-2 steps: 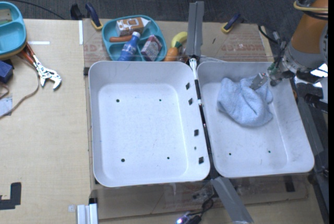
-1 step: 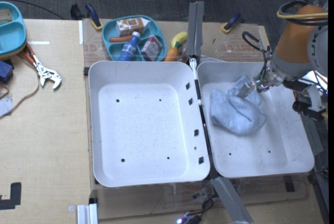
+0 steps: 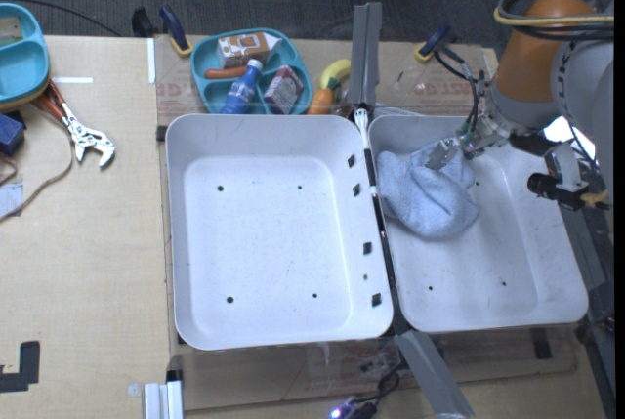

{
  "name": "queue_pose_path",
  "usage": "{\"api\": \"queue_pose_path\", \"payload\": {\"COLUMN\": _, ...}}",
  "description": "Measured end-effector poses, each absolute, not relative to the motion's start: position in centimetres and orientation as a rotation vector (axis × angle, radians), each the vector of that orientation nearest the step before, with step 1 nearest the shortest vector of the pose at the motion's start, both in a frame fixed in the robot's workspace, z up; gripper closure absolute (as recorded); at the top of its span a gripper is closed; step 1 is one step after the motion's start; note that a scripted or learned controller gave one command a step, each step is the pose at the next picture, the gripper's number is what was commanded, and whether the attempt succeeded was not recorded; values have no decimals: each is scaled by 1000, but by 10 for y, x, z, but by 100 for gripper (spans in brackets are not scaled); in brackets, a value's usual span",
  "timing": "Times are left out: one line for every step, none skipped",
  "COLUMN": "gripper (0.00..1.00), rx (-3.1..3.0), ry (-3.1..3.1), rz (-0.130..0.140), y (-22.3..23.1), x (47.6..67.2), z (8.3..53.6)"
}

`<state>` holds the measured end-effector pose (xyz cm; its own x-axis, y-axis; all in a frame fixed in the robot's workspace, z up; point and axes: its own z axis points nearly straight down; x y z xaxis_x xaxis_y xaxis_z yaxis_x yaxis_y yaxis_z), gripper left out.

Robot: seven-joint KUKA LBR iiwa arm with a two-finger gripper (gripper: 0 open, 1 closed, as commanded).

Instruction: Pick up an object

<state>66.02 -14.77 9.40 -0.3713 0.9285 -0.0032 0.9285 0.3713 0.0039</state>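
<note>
Two white bins [image 3: 273, 334] on a bench; a blue cloth [image 3: 425, 192] is lain in the right one.
The gripper [image 3: 459, 149] is poised at the cloth's upper edge; its opening cannot be told; closing and lifting are judged next.

Cloth [image 3: 427, 191] in right bin [image 3: 508, 300] (upper-left part); claw [image 3: 457, 149] at cloth's upper-right edge; tray [image 3: 207, 85] behind left bin [image 3: 190, 241].
</note>
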Motion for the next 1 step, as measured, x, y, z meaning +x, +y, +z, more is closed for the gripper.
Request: {"api": "queue_pose_path", "payload": {"gripper": 0, "rx": 1728, "ry": 2621, "rz": 0, "y": -164, "x": 616, "z": 122}}
